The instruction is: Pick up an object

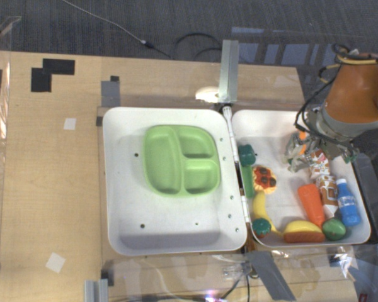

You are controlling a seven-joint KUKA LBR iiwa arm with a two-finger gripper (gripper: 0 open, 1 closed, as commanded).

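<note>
- The hand [309, 151] hangs low over the right bin [272, 121], in its upper right part, with its metal fingers pointing down into the bin.
- How far the fingers are spread cannot be told: they blur together with a brown-and-white wrapped packet [322, 176] lying right below them.
- No object can be made out between the fingers, so nothing is seen to be held; the hand looks to be at or just above the top end of the packet, but contact cannot be confirmed.
- The arm [356, 96] enters from the right, its orange band directly above the hand, with dark cables looping round the wrist.
- Objects to pick lie in the right bin: an orange carrot-shaped piece [311, 204] just left of the packet, a blue bottle [347, 204] at the right wall, and a dark green round piece [334, 229] in the lower right corner.
- Along the bin's lower edge lies a yellow and red piece [302, 231]; a yellow banana [261, 207] and a red and yellow toy [264, 178] sit near the left wall, with a green piece [246, 154] above them.
- The left bin [123, 187] holds a green divided plate [181, 159], upright and well apart from the hand.
- Both bins rest side by side on the pale wooden worktop [44, 187].
</note>
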